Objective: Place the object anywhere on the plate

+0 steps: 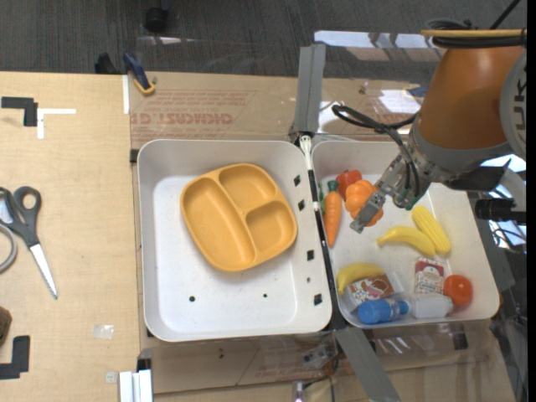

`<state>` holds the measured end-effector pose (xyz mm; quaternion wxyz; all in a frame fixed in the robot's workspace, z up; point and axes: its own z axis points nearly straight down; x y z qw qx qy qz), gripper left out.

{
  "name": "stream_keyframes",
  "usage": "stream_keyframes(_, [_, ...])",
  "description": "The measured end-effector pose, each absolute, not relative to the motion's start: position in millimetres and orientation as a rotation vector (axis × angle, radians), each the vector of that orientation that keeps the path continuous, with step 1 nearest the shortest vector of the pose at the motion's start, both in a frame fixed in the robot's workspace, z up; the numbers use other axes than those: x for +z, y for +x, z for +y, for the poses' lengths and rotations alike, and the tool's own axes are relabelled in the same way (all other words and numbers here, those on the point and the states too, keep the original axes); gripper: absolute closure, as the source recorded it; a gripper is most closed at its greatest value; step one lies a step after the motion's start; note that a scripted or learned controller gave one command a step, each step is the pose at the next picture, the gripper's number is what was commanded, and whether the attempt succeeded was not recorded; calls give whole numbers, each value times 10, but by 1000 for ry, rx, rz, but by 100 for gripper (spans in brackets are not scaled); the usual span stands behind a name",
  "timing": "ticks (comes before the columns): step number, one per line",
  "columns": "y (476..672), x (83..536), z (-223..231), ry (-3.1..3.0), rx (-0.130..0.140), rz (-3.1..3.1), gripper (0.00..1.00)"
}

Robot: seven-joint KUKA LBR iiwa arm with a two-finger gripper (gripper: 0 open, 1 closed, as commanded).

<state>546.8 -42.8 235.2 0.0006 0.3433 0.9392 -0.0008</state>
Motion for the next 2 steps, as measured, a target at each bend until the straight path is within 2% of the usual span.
stream_keyframes(1, [5234, 1941, 287, 1156, -2, 2923, 100])
stream_keyframes(2, [5236, 1944, 284, 1156, -2, 2922, 0])
